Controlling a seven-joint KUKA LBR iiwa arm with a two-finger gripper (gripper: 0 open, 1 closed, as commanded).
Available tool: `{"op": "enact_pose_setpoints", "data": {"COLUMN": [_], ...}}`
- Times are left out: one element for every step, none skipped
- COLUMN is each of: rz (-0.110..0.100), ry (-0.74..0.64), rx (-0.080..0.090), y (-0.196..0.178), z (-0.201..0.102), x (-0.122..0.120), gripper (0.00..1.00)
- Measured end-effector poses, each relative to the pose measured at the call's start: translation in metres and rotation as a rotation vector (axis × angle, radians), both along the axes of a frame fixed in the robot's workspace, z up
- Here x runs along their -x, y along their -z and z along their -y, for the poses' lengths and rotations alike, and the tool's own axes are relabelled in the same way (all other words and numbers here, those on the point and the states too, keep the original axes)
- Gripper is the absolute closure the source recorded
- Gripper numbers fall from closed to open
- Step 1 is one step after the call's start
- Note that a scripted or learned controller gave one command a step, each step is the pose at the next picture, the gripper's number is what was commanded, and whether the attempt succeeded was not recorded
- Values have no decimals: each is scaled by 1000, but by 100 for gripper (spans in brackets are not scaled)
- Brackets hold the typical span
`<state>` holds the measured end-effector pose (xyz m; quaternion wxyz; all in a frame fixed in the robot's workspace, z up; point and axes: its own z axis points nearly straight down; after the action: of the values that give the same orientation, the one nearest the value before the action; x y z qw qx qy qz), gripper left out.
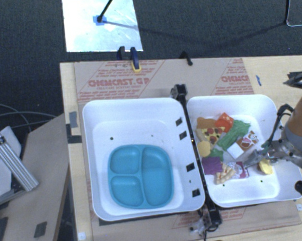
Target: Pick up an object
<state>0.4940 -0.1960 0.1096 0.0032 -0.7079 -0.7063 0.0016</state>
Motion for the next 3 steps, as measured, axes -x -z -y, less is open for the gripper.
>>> {"op": "enact_pose_setpoints", "data": {"rz": [19,20,10], "ry": [-3,-1,-2], "rx": [5,9,3], "y": [18,18,14], "z": [12,13,10], "x": [4,4,7], "gripper": [0,0,0]}}
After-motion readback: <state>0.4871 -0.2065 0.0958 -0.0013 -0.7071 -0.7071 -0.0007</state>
